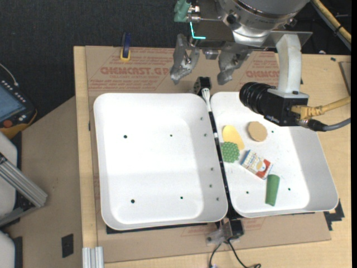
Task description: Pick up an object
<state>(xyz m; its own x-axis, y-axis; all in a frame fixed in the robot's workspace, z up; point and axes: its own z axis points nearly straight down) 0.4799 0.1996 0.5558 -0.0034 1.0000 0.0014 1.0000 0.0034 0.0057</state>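
Lying lengthwise near-to-far, green cylinder (271, 189) in right bin (312, 166); claw (204, 71) spread, ungripping.

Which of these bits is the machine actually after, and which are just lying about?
For the job: gripper, open; yellow piece, tan disc, green knobbly piece, small carton, green cylinder, all in the right bin.

Lying about: left bin, yellow-and-blue clamp.

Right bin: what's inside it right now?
The right bin holds a yellow piece, a green textured piece, a tan disc, a small carton and a green cylinder. A black camera unit covers its far corner.
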